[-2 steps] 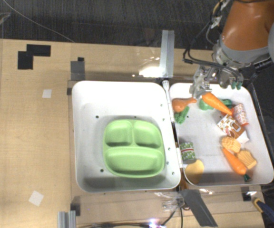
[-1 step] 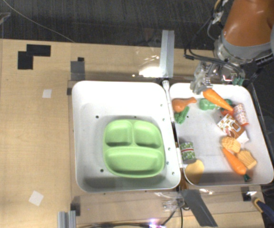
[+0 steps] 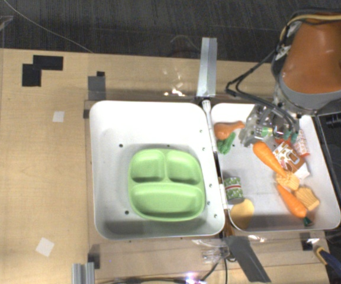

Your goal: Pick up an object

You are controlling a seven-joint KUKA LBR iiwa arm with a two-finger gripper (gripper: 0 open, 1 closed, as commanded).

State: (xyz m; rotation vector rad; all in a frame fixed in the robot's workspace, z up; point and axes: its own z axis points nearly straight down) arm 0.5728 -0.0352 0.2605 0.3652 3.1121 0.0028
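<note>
My gripper [image 3: 259, 129] hangs low over the back of the right bin [image 3: 327, 212], under the orange wrist band. Its metal fingers point down beside a chicken drumstick [image 3: 227, 127] and a green leafy piece [image 3: 226, 142]. An orange carrot [image 3: 269, 157] lies just in front of it. Nothing shows clearly between the fingers. Further forward lie a second carrot [image 3: 292, 201], a waffle-like cracker [image 3: 306, 197], a snack packet [image 3: 289, 152], a small green can [image 3: 233, 188] and a yellow chip [image 3: 242, 208].
The left bin [image 3: 105, 158] holds a green divided plate [image 3: 166, 184]. A metal divider post [image 3: 206, 70] stands behind the gap between the two bins. Black cables run from the arm across the right bin's back rim.
</note>
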